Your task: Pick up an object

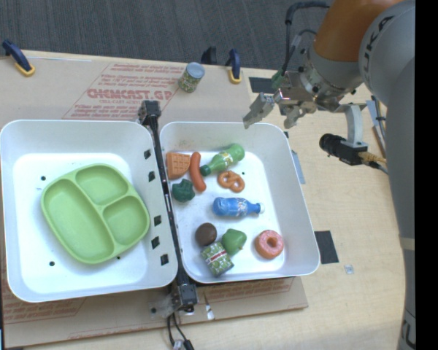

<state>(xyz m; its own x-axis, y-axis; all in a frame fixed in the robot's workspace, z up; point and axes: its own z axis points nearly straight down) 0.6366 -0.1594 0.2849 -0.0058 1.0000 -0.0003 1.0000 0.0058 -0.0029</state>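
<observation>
My gripper (pixel 272 115) hangs above the back right rim of the right bin (pixel 301 217), open, with nothing between its fingers. Below and left of it in that bin lie a green bottle (pixel 223 160), an orange sausage (pixel 197 171), a waffle piece (pixel 177 164) and a pretzel (pixel 232 181). Further forward are a dark green broccoli (pixel 182 190), a blue bottle (pixel 236 207), a brown ball (pixel 206 233), a green pepper (pixel 234 240), a pink donut (pixel 269 244) and a small green can (pixel 216 259).
The left bin (pixel 14 268) holds a green divided plate (pixel 95 211). A small jar (pixel 192 77) stands on the cardboard behind the bins, with blue clamps (pixel 233 64) along the back edge. A black divider (pixel 160 188) runs between the bins.
</observation>
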